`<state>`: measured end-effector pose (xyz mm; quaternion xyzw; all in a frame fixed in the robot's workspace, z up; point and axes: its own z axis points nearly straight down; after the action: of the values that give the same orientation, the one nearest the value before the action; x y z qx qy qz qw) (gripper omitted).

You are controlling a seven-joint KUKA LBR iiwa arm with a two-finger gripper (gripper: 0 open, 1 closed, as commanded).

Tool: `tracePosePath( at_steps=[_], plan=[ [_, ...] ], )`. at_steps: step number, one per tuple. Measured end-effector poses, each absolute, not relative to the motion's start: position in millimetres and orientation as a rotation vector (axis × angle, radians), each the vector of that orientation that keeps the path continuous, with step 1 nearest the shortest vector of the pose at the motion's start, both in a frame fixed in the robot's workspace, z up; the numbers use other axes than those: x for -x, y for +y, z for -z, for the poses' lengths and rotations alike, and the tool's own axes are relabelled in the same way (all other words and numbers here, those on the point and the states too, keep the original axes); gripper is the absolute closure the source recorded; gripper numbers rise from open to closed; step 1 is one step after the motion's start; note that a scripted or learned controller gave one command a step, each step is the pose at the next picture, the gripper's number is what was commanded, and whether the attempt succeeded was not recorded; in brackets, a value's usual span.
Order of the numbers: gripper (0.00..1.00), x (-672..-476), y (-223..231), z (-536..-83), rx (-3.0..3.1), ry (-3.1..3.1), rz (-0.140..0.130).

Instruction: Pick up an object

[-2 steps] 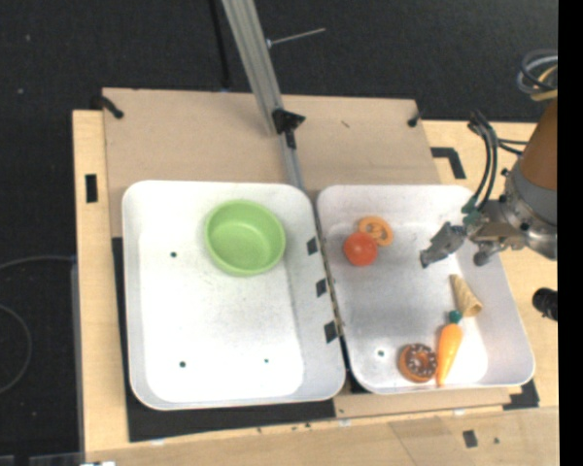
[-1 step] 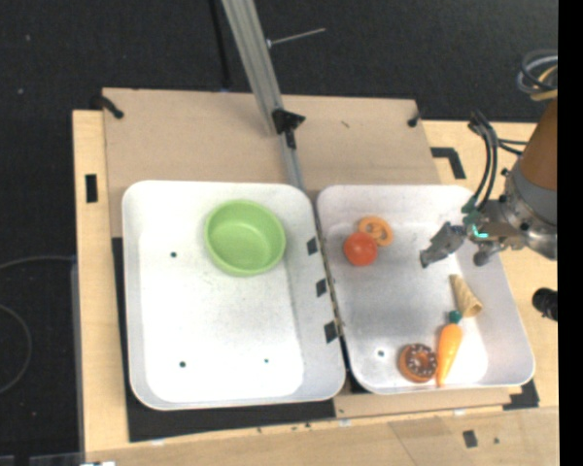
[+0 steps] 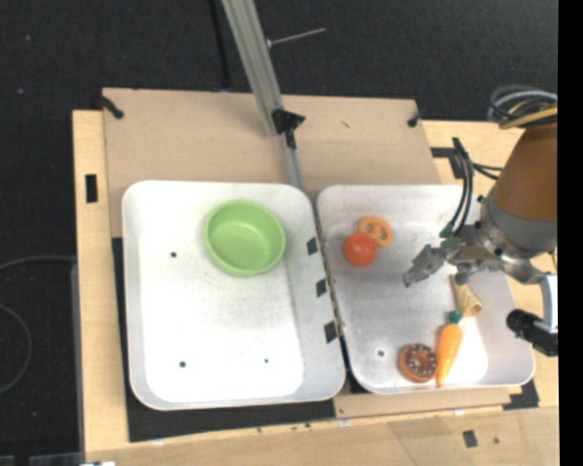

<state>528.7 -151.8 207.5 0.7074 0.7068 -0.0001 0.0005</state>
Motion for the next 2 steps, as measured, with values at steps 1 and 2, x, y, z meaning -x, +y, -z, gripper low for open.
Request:
tracePosePath(
  at_steps=[1, 2],
  plan=[
    [0.00, -528.4, -161.2, -163.3, -2.222, 2.219, 0.000],
    [0.00, -530.1, -161.0, -120.8, -2.226, 2.218, 0.005]
  ],
)
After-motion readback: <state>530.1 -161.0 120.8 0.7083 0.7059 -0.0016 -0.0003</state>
